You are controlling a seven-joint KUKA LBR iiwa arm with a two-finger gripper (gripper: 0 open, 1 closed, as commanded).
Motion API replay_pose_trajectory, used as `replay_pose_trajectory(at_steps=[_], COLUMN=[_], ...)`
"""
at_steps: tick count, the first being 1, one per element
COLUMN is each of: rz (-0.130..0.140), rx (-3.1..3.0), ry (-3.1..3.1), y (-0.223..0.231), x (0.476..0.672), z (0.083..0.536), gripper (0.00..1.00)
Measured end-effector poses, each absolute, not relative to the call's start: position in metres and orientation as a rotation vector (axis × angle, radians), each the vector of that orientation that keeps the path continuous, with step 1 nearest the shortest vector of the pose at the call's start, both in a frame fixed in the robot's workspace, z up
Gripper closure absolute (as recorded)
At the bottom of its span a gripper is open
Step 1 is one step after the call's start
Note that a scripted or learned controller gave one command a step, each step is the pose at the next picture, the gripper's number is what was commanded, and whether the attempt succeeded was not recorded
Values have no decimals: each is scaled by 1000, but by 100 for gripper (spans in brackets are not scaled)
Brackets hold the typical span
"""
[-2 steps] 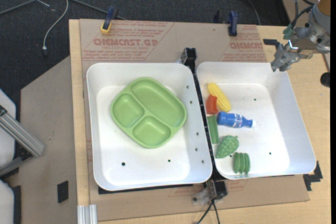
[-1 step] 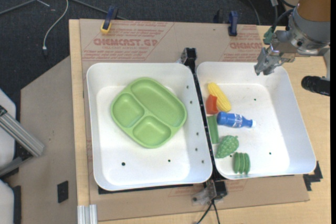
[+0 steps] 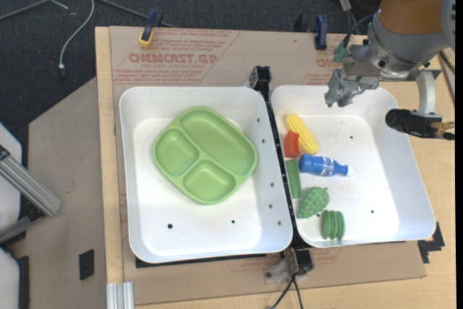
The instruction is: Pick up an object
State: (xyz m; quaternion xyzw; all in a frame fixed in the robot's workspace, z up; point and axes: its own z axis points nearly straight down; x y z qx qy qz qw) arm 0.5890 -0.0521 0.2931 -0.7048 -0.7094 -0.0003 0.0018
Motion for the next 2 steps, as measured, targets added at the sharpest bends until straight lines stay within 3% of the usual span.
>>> replay_pose_trajectory(at_steps=[2], rz=[2], rx=[-2212], ry=[-2224], y=[50], x=[573], z=[249], gripper=[100])
